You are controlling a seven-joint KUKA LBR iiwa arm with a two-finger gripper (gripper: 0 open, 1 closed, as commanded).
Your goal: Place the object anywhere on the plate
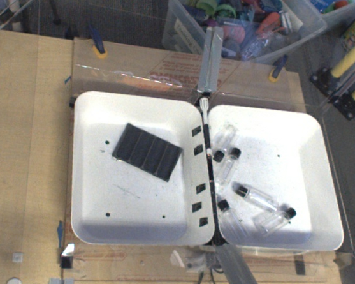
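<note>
Bench w/ 2 bins: black plate (147, 152) left, clear vials (257, 199) right.

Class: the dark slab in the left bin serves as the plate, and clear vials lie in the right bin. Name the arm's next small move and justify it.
Probably reach into the right bin and come down over one vial, the one lying most apart from the others. The vials lie in that bin, while the plate in the left bin has nothing on it, so a pick must come first.

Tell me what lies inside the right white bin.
The right bin holds several clear plastic vials with black caps, mostly near its left wall. They overlap, so their exact number cannot be told. The left bin holds a dark ribbed plate.
</note>
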